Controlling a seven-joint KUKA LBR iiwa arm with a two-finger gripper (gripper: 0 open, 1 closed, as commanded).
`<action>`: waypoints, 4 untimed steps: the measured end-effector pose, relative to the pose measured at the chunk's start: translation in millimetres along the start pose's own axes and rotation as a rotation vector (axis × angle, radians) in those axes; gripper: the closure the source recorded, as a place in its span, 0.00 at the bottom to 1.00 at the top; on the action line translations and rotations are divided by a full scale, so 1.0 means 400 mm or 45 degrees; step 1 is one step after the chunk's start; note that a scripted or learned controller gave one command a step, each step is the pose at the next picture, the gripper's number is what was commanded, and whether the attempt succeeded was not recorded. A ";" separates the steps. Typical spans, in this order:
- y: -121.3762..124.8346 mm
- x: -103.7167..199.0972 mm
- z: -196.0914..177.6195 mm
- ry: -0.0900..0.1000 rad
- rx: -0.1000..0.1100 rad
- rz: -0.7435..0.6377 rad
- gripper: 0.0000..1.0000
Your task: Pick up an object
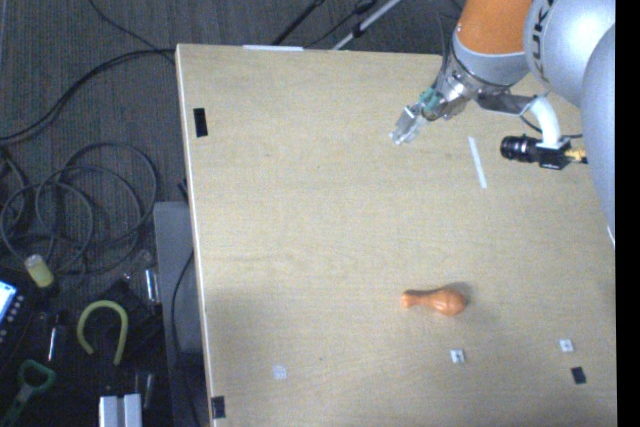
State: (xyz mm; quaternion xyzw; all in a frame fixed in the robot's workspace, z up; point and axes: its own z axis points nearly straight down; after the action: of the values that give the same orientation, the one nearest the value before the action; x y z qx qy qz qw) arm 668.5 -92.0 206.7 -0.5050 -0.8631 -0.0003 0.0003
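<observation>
The arm reached in from 2 o'clock, its gripper [407, 127] hanging over the tan board [300, 215] toward 1 o'clock. Whether its 2 fingers were spread or pressed together could not be told (they blurred into 1 pale shape). An orange pear-shaped object [436, 300] lay at 5 o'clock, well apart from the gripper. A thin white stick [477, 162] lay at 2 o'clock.

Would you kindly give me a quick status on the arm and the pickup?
Hand up over the far part of the bench, nothing seen in it. Orange pear-shaped object lying nearer the camera, well apart from hand. White stick lies between them.
</observation>
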 end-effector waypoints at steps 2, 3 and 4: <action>0.039 0.072 0.060 0.000 0.003 0.410 0.00; -0.091 -0.127 0.166 -0.003 0.003 0.178 0.00; -0.061 -0.106 0.286 -0.001 0.002 -0.065 0.00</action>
State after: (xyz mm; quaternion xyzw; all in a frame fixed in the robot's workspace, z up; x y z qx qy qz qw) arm 668.1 -140.6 92.2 -0.4828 -0.8757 0.0008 0.0003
